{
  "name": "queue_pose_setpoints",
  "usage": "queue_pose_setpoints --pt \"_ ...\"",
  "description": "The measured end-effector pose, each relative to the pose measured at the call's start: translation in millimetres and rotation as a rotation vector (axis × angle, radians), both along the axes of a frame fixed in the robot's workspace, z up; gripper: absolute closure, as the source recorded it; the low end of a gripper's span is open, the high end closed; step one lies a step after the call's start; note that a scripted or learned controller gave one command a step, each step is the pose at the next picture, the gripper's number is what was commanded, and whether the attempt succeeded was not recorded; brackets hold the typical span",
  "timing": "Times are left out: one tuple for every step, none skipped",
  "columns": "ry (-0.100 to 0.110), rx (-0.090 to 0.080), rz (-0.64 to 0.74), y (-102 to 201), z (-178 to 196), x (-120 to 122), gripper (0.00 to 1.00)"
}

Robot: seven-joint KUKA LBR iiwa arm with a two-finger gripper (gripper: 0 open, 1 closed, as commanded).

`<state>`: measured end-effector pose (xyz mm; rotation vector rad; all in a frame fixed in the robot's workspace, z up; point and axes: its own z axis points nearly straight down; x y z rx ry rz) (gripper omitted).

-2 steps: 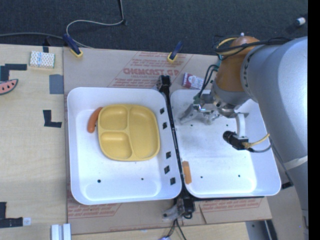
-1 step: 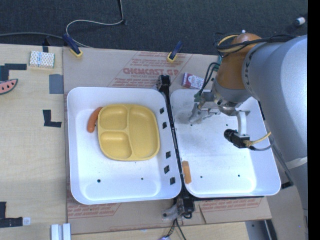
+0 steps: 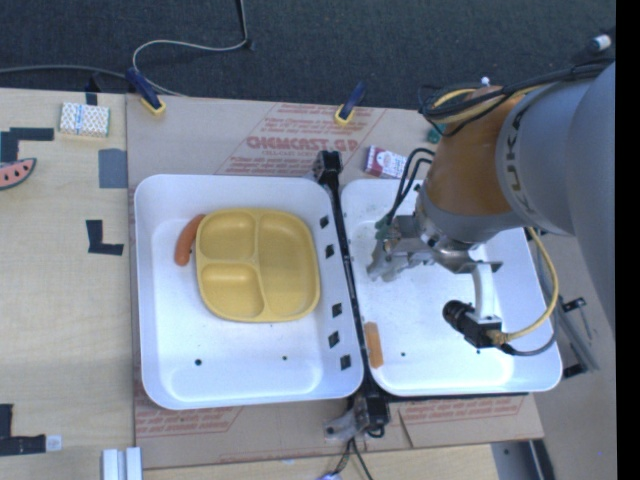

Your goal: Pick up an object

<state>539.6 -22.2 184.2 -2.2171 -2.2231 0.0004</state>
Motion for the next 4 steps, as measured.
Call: queue_pose_setpoints --pt "0.001 0.000 -0.001 -0.5 -0.3 -0.3 0.00" --pt "-0.001 -0.001 -0.002 4.2 -0.4 70.1 0.00" --pt "-0.001 -0.001 0.000 49.7 -0.3 128.4 0.00" --pt "0.000 -0.005 0.000 48.9 9.5 128.5 1.00"
